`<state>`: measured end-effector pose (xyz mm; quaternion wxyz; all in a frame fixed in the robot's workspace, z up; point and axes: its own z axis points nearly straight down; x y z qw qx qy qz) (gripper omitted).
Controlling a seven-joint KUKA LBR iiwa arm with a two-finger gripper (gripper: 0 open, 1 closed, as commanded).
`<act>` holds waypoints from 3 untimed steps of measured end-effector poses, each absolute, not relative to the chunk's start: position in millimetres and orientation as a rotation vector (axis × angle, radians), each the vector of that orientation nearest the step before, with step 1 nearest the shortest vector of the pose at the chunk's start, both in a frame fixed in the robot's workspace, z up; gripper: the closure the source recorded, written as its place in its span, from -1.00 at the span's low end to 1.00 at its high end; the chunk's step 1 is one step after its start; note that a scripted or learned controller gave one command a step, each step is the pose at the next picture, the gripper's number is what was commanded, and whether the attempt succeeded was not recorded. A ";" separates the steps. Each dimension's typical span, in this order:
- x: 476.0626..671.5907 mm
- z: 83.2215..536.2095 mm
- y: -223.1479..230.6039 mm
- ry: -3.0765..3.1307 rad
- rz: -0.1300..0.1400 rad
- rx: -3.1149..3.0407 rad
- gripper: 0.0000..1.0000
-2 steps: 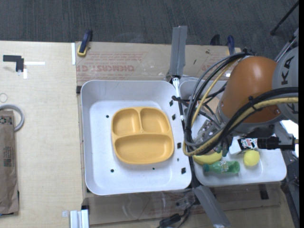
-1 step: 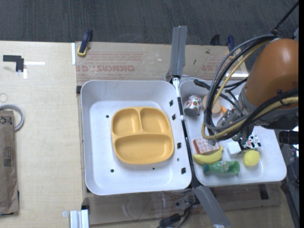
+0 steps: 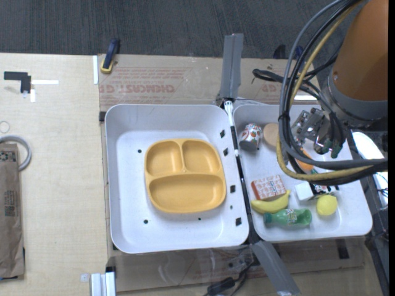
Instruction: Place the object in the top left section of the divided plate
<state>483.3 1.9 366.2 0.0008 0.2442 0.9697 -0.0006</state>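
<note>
The yellow divided plate (image 3: 184,176) sat in the middle of the left bin (image 3: 123,227), all three sections bare, so its top left section lay ready to receive something. The candidate objects were gathered in the right bin (image 3: 352,224): a banana (image 3: 270,204), a green bottle (image 3: 288,217), a lemon (image 3: 327,205), a small red-and-white carton (image 3: 268,187) and a patterned ball (image 3: 250,135). The gripper (image 3: 313,131) hung over that bin's upper part, likely to choose one; whether it was spread or closed could not be told, and nothing was seen in its grasp.
</note>
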 end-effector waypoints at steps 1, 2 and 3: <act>484.4 231.1 64.7 2.976 -0.003 1.012 1.00; 485.4 239.5 63.7 2.975 -0.005 1.015 1.00; 501.6 92.3 156.8 2.861 0.000 1.294 1.00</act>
